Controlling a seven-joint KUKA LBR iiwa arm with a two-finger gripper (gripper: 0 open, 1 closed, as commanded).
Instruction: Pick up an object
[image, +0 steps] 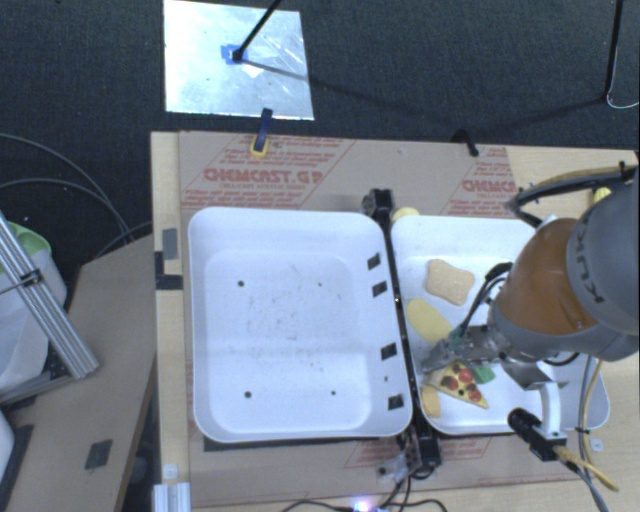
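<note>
Since the toys all sit in the right bin (470, 232), the arm (560, 290) leans low over it, gripper (452, 352) right by the pizza slice (461, 384); looks like that's the target. Can't tell the claw's state; the bread (448, 281) and yellow piece (428, 321) lie just beyond; left bin (290, 225) isn't involved.

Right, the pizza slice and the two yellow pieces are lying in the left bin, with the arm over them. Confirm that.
Not quite: the bin is wrong. The camera view shows the pizza slice and the two yellow pieces lying in the right bin, not the left bin. The rest stands: the arm is over that right bin.
</note>
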